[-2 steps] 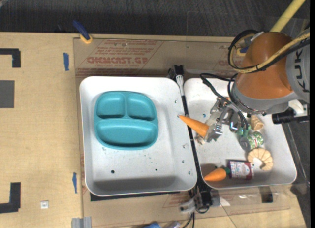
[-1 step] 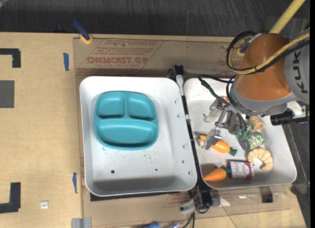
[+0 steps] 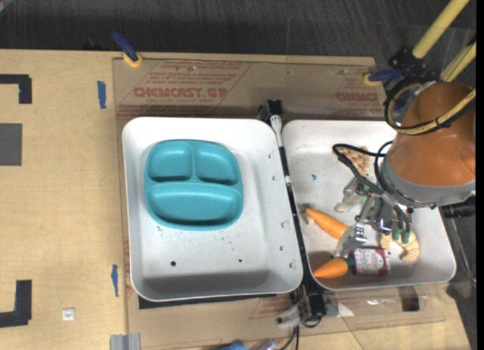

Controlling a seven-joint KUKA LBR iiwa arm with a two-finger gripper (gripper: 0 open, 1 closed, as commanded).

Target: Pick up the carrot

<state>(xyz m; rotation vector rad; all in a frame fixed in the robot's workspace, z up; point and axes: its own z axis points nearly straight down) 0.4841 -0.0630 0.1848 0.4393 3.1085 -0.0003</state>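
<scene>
An orange carrot [image 3: 327,224] lies slantwise in the middle of the right bin [image 3: 318,152], its thin end pointing up-left. A second, stubbier orange carrot-like piece [image 3: 330,268] rests at that bin's near edge. My gripper [image 3: 352,240] hangs low over the bin, just right of the long carrot's thick end and above the stubby piece. Nothing is visibly lifted. The arm's orange band [image 3: 440,144] covers the bin's right side.
A small red-labelled can [image 3: 370,261] lies beside the stubby orange piece. A pizza-slice toy [image 3: 354,161] sits at the bin's back, and a pale curved item [image 3: 409,249] under the wrist. The left bin [image 3: 257,258] holds a teal divided plate [image 3: 195,183].
</scene>
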